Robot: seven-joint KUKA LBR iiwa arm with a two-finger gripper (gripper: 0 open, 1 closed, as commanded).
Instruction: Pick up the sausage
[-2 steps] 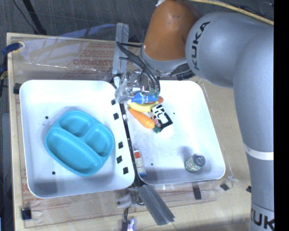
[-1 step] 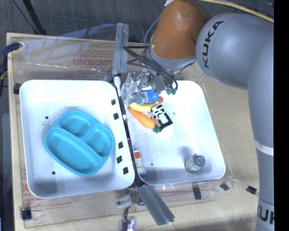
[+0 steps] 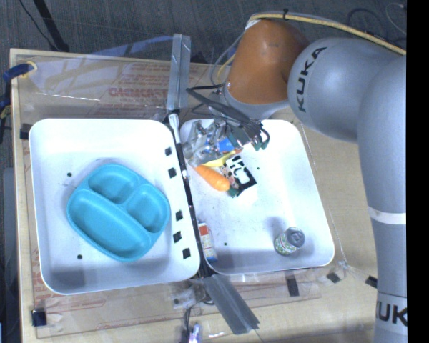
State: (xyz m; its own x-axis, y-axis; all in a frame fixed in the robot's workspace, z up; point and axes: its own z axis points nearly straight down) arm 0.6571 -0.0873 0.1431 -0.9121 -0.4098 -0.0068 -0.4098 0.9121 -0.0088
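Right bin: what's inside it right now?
The right bin holds an orange item under the gripper and a small can. The arm hides part of the far corner.

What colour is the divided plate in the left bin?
Light blue all over; the divided plate shows plainly in the camera view.

— What sat in the left bin [image 3: 50,141]?
— A blue tray [image 3: 118,210] with three compartments, lying flat.
— And in the right bin [image 3: 300,191]?
— A small can [image 3: 289,241] near the front corner, well apart from a carrot [image 3: 211,176] beside a black-and-white tag [image 3: 238,171] toward the back.
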